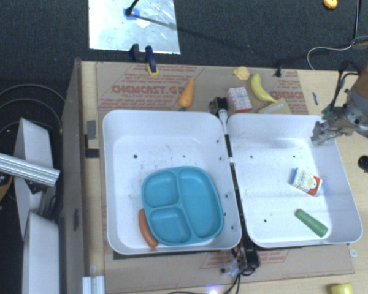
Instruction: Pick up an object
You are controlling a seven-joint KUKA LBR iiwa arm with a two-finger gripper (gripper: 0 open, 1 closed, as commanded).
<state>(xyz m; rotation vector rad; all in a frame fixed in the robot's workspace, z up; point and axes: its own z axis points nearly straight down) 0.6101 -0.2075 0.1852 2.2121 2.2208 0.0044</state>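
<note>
My gripper [320,133] hangs at the far right edge of the right bin [276,124], above its rim, with nothing seen between its fingers. In that bin lie a small white, blue and orange carton [305,181] and a green cylinder-shaped piece [311,222] near the front right corner. The left bin [129,133] holds a blue divided plate [181,205] and an orange sausage-shaped toy [146,228] beside the plate's left front edge. The carton lies about a hand's width in front of the gripper.
Behind the bins on the cardboard lie an orange carrot toy [186,94], a small pink box [239,98], a yellow banana [260,89] and a yellow lump [241,73]. A blue clamp [149,57] stands at the back. Cables run at the right.
</note>
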